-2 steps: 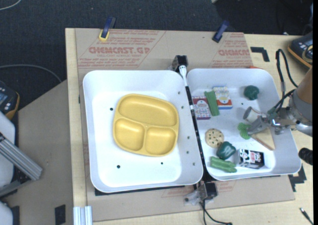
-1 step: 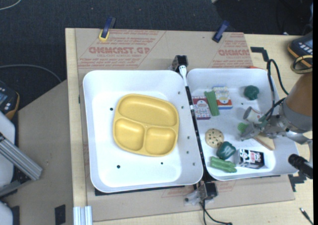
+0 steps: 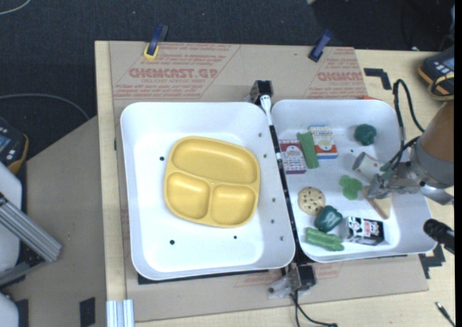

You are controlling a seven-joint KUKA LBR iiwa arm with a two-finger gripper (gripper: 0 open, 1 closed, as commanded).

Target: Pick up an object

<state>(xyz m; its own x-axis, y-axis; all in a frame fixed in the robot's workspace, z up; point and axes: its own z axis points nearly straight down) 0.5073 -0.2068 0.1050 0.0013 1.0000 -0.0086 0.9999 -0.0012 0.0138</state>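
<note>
Dark carpet surrounds the table. At three o'clock in the right bin, the jaws blur beside a green object, their state impossible to tell; the arm is cut off.

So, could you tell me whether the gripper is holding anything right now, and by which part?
It cannot be told: the gripper is low in the right bin, among the small items, with its tip blurred.
</note>
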